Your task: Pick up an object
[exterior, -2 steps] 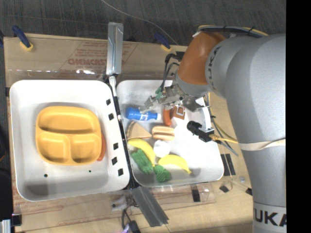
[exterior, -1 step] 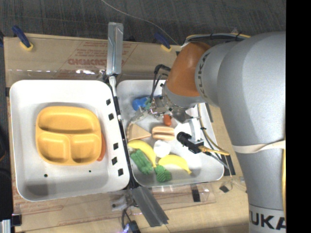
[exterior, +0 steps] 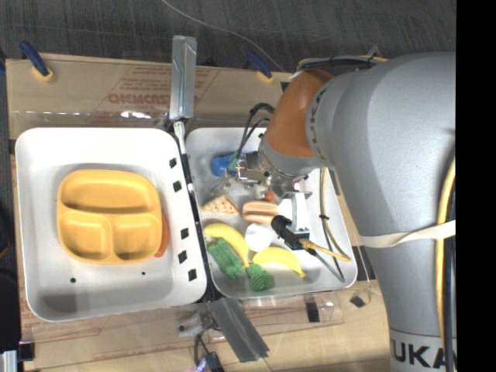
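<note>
Arm: grey, rounded casing

Arm (exterior: 387, 153) carries an orange band (exterior: 293, 122) above the wrist, black cables (exterior: 252, 126) beside it, yellow hose, and partial "KUKA" lettering (exterior: 422, 355).

Dark grey carpet (exterior: 93, 14) runs way above the pincer (exterior: 267, 188), cardboard-covered table (exterior: 116, 84) spreads under it, blue clamps (exterior: 36, 60) pin that cardboard at the far edge.
</note>
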Robot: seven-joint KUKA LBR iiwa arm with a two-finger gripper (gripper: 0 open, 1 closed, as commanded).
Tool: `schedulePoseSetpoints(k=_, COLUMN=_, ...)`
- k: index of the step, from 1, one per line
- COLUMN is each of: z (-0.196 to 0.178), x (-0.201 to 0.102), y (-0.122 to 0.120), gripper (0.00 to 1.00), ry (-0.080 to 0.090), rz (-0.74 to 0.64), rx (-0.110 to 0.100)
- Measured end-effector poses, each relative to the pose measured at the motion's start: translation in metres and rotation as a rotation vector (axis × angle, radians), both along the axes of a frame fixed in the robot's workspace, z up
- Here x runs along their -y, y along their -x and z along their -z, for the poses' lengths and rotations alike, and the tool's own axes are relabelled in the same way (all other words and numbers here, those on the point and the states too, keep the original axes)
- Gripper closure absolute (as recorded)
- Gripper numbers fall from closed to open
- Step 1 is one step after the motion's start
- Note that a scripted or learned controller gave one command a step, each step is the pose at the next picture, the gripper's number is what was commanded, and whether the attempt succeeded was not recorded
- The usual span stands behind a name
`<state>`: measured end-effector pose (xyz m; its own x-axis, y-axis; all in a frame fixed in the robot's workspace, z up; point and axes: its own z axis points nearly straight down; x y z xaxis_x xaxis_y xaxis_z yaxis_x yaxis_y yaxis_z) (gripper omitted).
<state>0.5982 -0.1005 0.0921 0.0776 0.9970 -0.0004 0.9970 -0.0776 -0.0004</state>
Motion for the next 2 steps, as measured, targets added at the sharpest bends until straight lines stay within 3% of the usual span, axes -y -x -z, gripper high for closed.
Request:
schedulePoseSetpoints(k=1, z=0.0012, x=-0.0096, y=0.0723, gripper=0.00, ry=-0.002, rz=-0.149, rx=-0.004)
schedulePoseSetpoints(k=2, z=0.0012, x=-0.0095, y=0.0722, gripper=0.00, ry=-0.002, rz=-0.149, rx=-0.003)
